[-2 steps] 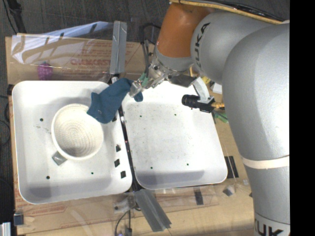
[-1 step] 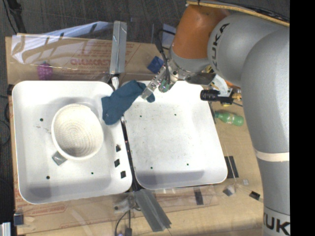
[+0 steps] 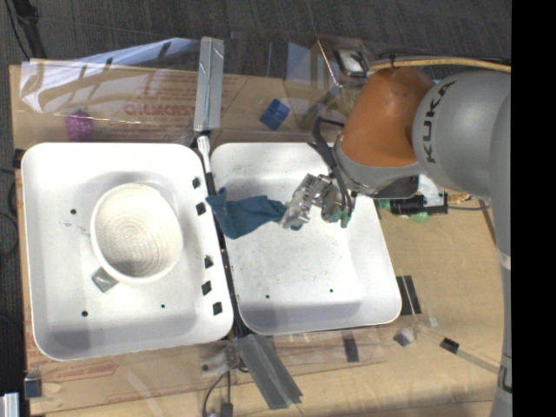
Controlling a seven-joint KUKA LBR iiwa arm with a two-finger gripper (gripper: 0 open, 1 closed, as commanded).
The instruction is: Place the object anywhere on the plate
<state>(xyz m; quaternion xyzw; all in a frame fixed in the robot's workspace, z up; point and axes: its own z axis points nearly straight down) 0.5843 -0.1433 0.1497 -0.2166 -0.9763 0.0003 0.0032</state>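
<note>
My gripper [image 3: 300, 208] pinches the three o'clock end of the blue cloth [image 3: 246, 215]; the plate [image 3: 136, 231] sits at nine o'clock.

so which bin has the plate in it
The left bin: the white plate sits in it. The right bin holds a blue cloth, with the gripper at the cloth's right end.

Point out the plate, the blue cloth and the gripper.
plate [image 3: 136, 230], camera view, on its ribbed white middle, left bin.
blue cloth [image 3: 245, 214], camera view, on the middle of the crumpled fabric, right bin.
gripper [image 3: 298, 215], camera view, midway between its fingertips, at the cloth's right end.
</note>
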